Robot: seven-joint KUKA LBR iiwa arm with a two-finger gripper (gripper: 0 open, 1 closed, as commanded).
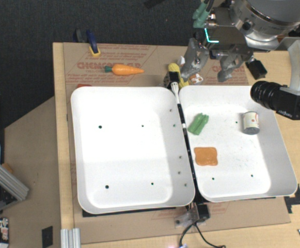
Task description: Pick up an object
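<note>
A green block [198, 124], an orange pad [206, 156] and a small can [250, 122] are lying in the right bin [273, 190]. A toy carrot [123, 70] is resting on the bench [155, 61] above the left bin [88, 200]. The arm [266, 9] is reaching in at the upper right, its jaws [210, 70] hanging apart, gripping nothing, over the right bin's top edge.

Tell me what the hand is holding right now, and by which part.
Nothing. The hand hangs open above the far rim of the right white bin, with no object between its fingers.
</note>
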